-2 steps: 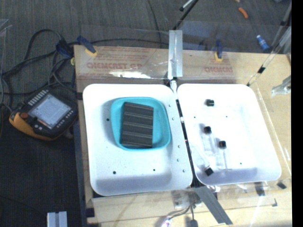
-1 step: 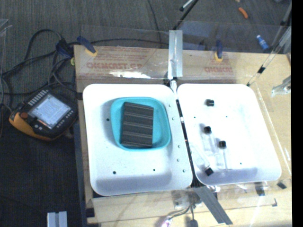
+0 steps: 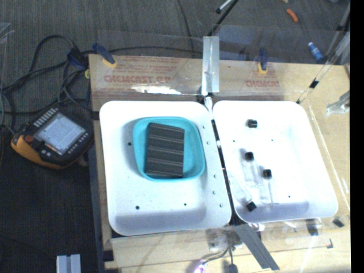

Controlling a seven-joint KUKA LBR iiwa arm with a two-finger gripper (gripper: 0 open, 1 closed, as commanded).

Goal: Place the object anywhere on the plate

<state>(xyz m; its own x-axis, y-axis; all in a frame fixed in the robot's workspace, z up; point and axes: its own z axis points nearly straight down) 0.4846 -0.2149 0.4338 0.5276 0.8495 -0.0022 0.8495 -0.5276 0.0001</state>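
And there's the block (image 3: 165, 150), dark and ribbed, lying flat right in the middle of the plate (image 3: 196, 152). It sits square on that blue dish, long side running away from the camera, with a blue rim showing all around it. The plate itself rests in the left bin (image 3: 114, 198), a touch above that bin's centre and close to its right wall.

As for the gripper, there's no telling from here whether it's released, clenched, or grasping anything.

Over to the right bin (image 3: 296, 129), just beside the left one, their walls touching along the middle. Scattered in it are small black pieces: one near the top (image 3: 252, 123), one mid-bin (image 3: 248, 155), another just below it (image 3: 266, 173), and a fourth by the lower left corner (image 3: 250, 206). Some clear plastic bits (image 3: 263, 192) lie among the lower ones, hard to make out.

Behind both bins stands a cardboard sheet (image 3: 142, 75) with red lettering, and a metal strip (image 3: 211, 67) rises upright at the seam. Off to the left, on the dark floor, a handheld controller (image 3: 54, 138) with a lit screen sits among black cables (image 3: 45, 56).
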